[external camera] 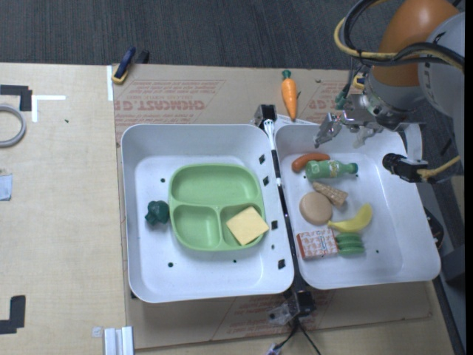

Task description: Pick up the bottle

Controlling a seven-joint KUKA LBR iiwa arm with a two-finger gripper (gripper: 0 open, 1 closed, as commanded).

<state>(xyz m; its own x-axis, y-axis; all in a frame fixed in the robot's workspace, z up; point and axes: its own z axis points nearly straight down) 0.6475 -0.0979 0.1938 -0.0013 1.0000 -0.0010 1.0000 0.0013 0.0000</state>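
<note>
The green bottle lies on its side in the right bin, near the bin's far end, cap pointing right. A red sausage lies right behind it and a cone-shaped piece just in front. My gripper hangs above the far rim of the right bin, a little behind and above the bottle and not touching it. Its fingers stand open with nothing between them.
The right bin also holds a round bun, a banana, a red carton and a green piece. The left bin holds a green divided tray with a yellow block, and a broccoli. A carrot lies behind the bins.
</note>
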